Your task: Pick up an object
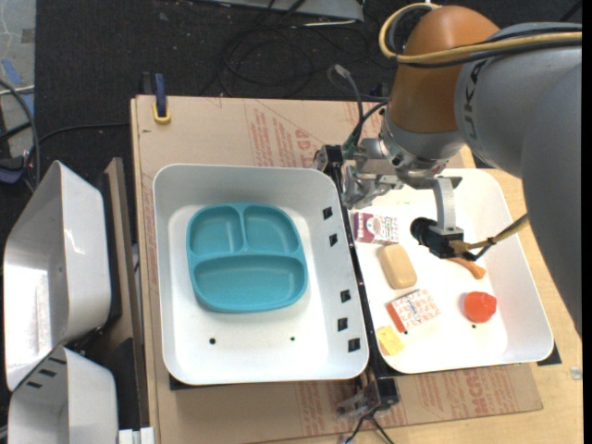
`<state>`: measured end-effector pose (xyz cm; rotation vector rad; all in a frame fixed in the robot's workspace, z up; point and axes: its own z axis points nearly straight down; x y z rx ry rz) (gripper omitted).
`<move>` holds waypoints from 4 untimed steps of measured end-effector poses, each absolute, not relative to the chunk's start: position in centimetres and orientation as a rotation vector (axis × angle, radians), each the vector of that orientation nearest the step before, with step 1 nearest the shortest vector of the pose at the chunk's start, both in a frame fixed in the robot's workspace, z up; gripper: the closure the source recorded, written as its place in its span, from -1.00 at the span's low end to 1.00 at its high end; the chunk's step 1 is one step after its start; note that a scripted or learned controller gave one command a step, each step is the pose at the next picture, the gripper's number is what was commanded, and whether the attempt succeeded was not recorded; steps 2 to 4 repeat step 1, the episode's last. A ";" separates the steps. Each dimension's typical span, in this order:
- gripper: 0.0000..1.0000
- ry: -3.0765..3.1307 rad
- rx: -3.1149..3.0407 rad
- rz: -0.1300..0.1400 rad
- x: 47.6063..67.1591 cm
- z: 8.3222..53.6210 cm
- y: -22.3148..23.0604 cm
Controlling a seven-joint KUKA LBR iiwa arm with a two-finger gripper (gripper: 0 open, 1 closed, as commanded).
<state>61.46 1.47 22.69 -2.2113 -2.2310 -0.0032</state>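
Nearest the tool [370, 185], grip state impossible to tell: small pink-and-white printed carton [376, 227], probably light, stiff; best pinched across flat sides.

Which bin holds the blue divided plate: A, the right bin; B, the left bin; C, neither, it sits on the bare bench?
B: the blue divided plate lies flat in the left bin, while the right bin holds small items.
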 end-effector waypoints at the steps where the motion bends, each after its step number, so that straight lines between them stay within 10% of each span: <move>1: 1.00 -2.231 -2.211 -0.003 60.3 23.9 7.1; 4: 1.00 -2.231 -2.211 -0.003 60.3 23.9 7.1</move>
